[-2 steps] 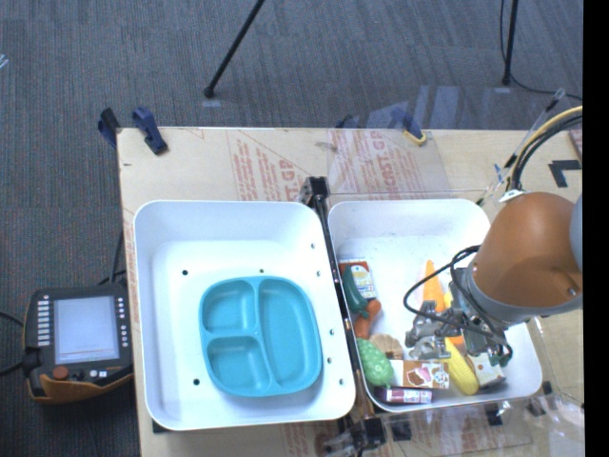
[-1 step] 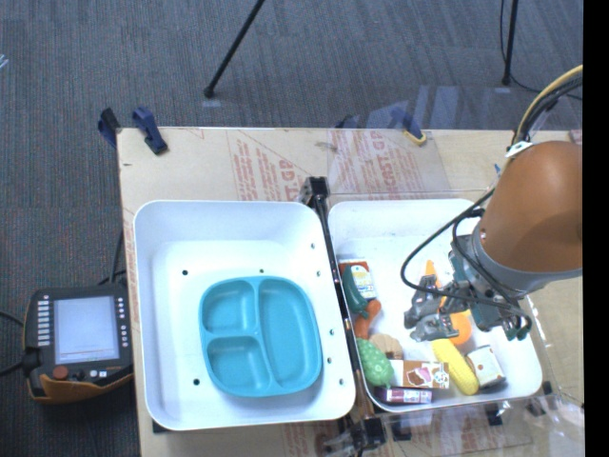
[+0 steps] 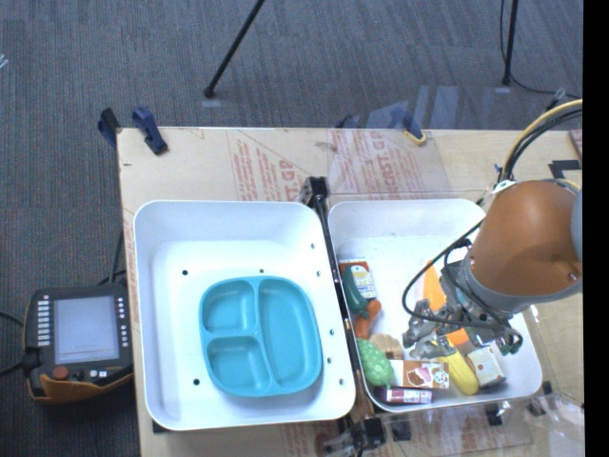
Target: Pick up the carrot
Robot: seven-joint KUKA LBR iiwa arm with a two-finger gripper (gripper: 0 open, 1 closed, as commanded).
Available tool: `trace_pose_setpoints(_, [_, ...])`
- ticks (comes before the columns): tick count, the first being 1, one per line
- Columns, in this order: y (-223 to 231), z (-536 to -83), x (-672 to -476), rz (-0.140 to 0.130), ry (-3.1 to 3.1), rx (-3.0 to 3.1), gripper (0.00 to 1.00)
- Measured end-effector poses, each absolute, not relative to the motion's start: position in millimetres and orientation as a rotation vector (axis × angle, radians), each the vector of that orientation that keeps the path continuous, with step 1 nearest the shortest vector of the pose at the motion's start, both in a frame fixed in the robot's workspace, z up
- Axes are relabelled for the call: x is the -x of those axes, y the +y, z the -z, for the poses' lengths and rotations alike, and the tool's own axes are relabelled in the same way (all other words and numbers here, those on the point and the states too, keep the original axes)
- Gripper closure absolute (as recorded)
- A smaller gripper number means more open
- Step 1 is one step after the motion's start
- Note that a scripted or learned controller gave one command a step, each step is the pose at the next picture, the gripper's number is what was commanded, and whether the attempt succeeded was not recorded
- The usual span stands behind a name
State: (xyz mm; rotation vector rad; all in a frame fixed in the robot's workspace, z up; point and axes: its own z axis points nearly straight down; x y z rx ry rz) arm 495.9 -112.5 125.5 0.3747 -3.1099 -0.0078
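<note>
The carrot (image 3: 367, 304) seems to be the small orange piece with a dark green top lying near the left wall of the right bin (image 3: 400, 219). My gripper (image 3: 445, 329) hangs low over the middle of that bin, about a hand's width right of the carrot, under the orange wrist (image 3: 528, 241). Another orange thing (image 3: 431, 288) shows beside and beneath the gripper, mostly hidden by it. I cannot make out anything held.
The right bin also holds a labelled box (image 3: 357, 276), a green lump (image 3: 374, 362), a yellow corn piece (image 3: 462, 371), a white and red box (image 3: 487, 365) and a packet (image 3: 425, 375). The left bin (image 3: 171, 236) bears a blue divided plate (image 3: 259, 336). A control pendant (image 3: 81, 336) sits off the bench, left.
</note>
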Motion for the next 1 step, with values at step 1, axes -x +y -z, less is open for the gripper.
trace_pose_setpoints(1, [-111.3,-138.6,-499.5,0.005,-3.118,-0.38,1.0])
